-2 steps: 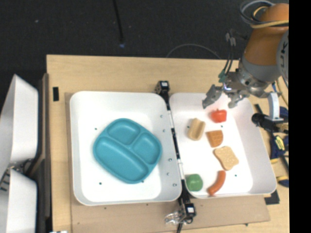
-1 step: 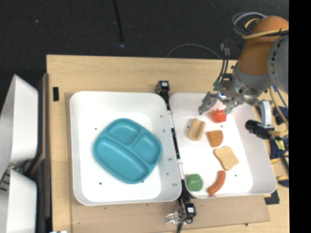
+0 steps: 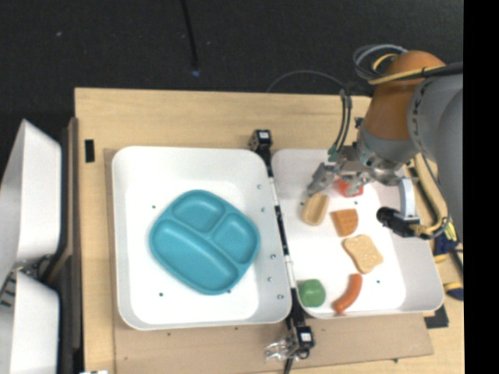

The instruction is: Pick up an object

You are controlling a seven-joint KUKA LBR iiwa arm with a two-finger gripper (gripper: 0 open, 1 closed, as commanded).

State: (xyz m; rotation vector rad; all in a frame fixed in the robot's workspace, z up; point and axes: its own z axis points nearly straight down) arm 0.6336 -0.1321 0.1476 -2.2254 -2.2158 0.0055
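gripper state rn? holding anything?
End effector: low over the right bin, just above the tan bread roll. Open or shut cannot be told from this view, and nothing is visibly held.

Worktop [image 3: 187,115]: pale wood, as I see it.
Floor [image 3: 117,29]: dark, speckled, with a thin black cable [image 3: 187,22] across it.

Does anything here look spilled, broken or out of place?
Nothing stands out. The blue tray lies flat in the left bin; the toy foods sit scattered but intact in the right bin, below the claw.
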